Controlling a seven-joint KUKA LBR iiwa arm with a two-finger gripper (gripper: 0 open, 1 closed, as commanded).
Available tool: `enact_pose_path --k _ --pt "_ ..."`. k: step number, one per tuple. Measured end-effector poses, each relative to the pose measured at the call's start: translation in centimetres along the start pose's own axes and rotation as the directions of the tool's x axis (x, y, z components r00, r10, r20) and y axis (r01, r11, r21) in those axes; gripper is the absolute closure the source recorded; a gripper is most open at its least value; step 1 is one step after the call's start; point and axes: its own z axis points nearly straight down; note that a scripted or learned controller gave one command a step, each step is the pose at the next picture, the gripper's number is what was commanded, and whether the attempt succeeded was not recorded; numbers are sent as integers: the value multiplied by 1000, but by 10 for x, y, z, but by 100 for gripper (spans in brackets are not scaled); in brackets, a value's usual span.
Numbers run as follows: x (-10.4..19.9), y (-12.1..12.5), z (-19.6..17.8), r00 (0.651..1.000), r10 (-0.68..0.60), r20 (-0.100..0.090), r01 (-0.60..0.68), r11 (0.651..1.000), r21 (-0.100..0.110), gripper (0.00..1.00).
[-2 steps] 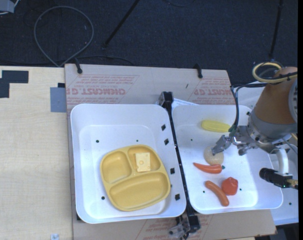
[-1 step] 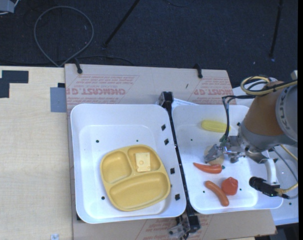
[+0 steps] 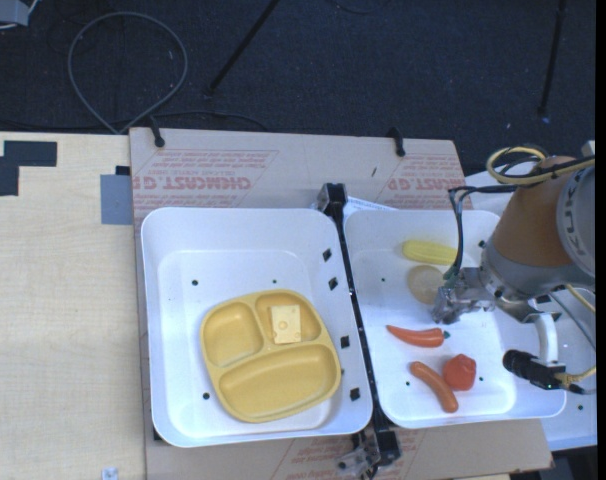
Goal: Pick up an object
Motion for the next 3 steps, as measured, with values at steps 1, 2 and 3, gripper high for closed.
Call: enact_pose_path --k 1,2,3 --pt "5 7 -57 1000 -5 3 5 1000 -10 100" --pt "2 13 -117 1000 -5 4 5 1000 -12 100" --pt "1 13 -148 1000 -5 3 5 1000 -9 100"
